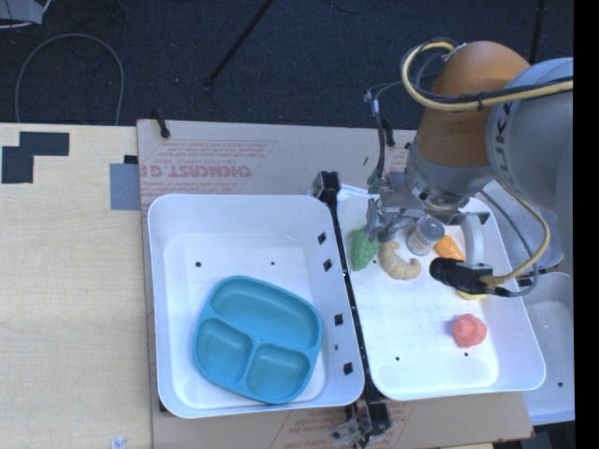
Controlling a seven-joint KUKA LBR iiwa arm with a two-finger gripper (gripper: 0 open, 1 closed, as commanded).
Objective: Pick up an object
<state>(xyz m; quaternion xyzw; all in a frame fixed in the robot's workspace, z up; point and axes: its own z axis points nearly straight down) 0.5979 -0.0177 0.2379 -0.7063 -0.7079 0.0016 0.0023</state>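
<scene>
- On the pale wooden tabletop (65, 297), a sheet of cardboard (215, 162) with red print lies under two white bins set side by side, with a black strip (339, 279) between them.
- Black patches (33, 152) and a grey patch (123, 185) mark the wood near the cardboard's far left corner.
- Beyond the tabletop lies a dark floor (281, 54) with loose cables (70, 50) on it.
- The left bin (159, 251) holds a blue divided plate (255, 338), lying flat.
- The right bin (524, 363) holds a green piece (360, 249) by its left wall, a beige curved piece (401, 262) just beside it, an orange piece (450, 247) further right, and a pink lump (469, 329) well apart toward the near side.
- The tool (382, 230) hangs low at the far end of the right bin, right by the green piece; whether it is released or clenched cannot be told.
</scene>
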